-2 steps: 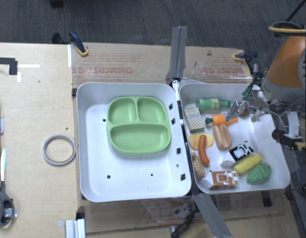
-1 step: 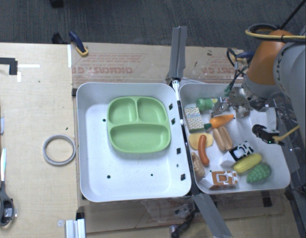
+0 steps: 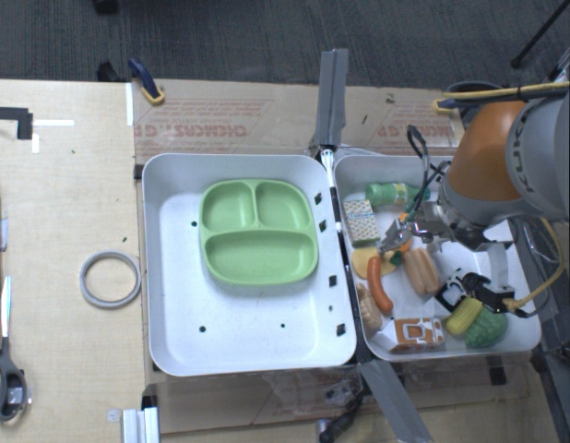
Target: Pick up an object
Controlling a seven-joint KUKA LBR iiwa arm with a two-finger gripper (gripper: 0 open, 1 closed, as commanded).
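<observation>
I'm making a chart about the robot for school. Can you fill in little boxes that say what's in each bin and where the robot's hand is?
left bin: a green divided plate
right bin: toy food, including a red chili, a green bottle and a corn cob
gripper: low over the right bin's toys
bench: a roll of tape left of the bins

Even, fairly bright overhead light falls on the bench [image 3: 64,201] and both white bins, throwing soft shadows inside the left bin [image 3: 170,275] (darkest under the green tray [image 3: 259,231]). No harsh glare. Focus is moderately soft throughout; the dark carpet [image 3: 267,17] looks grainy.
</observation>
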